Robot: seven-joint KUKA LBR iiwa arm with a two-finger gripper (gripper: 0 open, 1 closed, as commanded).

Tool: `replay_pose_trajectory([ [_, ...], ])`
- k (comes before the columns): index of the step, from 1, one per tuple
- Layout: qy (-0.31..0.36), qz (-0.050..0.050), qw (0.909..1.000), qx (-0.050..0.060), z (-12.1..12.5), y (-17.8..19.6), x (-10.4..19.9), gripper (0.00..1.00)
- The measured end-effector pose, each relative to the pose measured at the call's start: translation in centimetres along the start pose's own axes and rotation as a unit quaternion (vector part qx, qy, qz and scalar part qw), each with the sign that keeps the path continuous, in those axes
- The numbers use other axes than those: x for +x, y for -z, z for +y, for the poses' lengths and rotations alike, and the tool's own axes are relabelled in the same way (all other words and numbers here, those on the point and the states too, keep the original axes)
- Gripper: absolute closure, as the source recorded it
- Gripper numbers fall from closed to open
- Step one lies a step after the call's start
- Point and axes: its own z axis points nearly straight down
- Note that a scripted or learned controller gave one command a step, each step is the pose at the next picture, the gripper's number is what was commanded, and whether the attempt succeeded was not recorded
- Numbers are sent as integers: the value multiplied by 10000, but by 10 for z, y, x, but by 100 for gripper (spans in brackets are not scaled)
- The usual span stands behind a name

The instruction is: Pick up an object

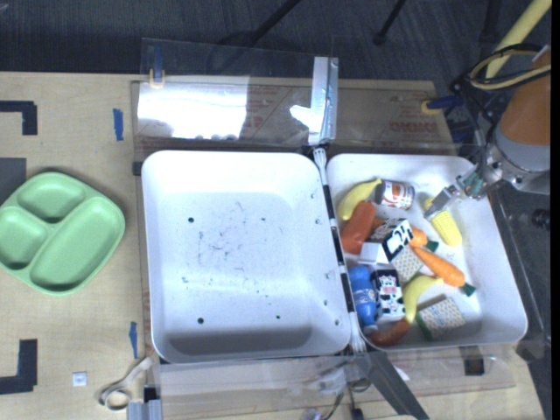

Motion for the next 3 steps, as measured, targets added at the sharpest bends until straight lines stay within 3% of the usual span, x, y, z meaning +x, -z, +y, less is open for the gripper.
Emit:
replay_pose_trajectory([
  [1, -297, 32, 9995, -41, -3, -36, 9, 0],
  [2, -295, 4, 9996, -28, -5, -27, 7, 100],
  [3, -624, -1, 9980, 5, 21, 53, 29, 100],
])
